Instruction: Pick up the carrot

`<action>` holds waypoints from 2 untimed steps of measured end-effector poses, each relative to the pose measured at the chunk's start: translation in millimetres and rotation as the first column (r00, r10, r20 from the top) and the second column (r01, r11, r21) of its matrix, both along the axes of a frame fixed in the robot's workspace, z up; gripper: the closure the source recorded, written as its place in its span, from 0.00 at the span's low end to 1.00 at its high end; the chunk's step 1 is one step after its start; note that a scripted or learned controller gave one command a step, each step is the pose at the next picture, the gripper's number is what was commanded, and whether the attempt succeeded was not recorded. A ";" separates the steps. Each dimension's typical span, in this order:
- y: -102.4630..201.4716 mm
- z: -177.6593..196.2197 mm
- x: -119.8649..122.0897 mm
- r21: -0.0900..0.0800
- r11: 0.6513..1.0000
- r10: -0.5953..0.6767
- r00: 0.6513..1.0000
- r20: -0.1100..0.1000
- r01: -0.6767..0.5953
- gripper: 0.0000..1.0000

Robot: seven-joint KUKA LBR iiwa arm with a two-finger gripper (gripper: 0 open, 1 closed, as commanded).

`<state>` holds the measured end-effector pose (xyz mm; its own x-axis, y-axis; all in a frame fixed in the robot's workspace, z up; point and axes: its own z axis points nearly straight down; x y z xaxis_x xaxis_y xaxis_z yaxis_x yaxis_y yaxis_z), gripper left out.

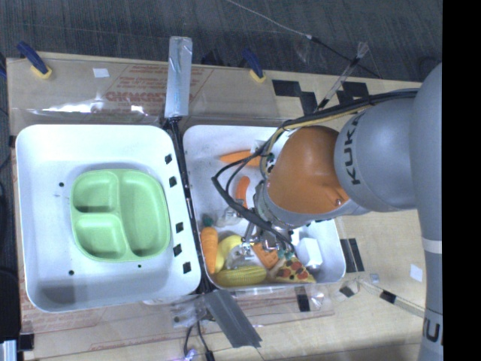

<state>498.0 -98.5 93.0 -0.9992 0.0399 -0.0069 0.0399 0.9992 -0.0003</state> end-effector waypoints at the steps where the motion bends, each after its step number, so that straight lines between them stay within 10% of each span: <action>1: 1.3 9.3 0.5 0.000 1.000 0.009 1.000 -0.002 -0.009 1.00; 2: 2.3 19.1 1.8 0.000 1.000 0.017 1.000 0.000 -0.017 1.00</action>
<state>499.8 -96.2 112.0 -0.9997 0.0233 -0.0067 0.0233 0.9997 -0.0005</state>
